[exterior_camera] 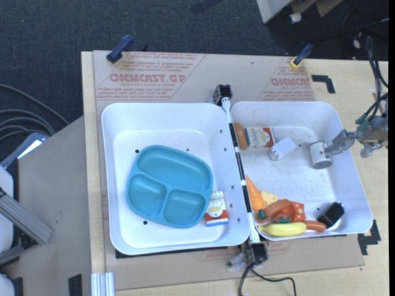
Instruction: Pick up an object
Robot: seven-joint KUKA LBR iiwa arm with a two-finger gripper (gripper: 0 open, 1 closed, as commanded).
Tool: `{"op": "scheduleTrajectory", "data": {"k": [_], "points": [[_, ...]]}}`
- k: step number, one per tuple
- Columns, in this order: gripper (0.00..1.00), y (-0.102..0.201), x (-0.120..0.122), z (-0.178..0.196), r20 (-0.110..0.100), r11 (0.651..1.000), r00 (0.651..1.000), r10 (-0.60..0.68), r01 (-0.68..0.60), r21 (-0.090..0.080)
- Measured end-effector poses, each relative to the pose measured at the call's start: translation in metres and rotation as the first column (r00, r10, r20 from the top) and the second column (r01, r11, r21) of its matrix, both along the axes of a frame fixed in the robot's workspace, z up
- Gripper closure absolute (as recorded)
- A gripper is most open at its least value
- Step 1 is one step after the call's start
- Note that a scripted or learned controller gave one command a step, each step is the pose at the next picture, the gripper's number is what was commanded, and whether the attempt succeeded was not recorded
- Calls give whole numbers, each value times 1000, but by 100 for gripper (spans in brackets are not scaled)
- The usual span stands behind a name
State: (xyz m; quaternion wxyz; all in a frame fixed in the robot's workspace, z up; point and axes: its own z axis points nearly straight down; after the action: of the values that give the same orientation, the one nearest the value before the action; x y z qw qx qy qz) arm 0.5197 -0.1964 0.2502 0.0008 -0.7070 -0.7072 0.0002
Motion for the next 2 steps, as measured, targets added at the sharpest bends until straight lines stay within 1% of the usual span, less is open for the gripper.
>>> {"op": "scheduleTrajectory", "data": {"k": [1, 2], "points": [[0, 24, 52, -123, -1, 1000, 1000, 1, -1, 0], [0, 81, 101, -166, 1, 1000, 1000, 1, -1, 0]]}}
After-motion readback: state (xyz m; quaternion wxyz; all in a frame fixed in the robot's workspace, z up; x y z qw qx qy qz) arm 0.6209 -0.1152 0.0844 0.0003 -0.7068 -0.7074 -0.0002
